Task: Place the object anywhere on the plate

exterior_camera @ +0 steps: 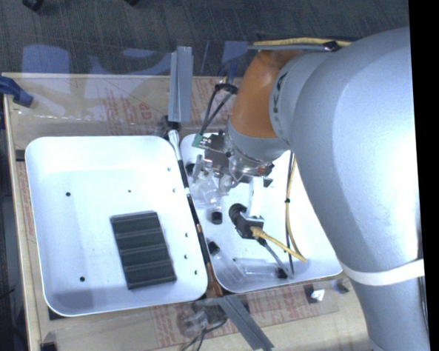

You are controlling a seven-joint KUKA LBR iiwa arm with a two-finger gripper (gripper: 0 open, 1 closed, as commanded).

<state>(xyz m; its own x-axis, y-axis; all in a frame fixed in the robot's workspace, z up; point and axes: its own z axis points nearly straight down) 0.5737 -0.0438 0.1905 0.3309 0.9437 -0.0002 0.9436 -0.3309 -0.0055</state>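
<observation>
Gripper (214, 180): centre frame, over right bin (314, 265), grasp apparently indeterminate | ridged dark plate (142, 249): left bin (50, 189), lower centre.

Arm: large smooth light-grey rounded metal shell (352, 163), right half of frame. Glossy orange band (256, 102) above the wrist, upper centre. Thin black cables (214, 108) loop beside it. Yellow cable (290, 241) runs down lower centre.

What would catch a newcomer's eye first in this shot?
The big grey arm with its orange band fills the right side, bent down over the right bin. Next comes the dark ribbed plate, lying flat in the left bin, toward its near edge. The tool sits just right of the divider between the bins.
</observation>
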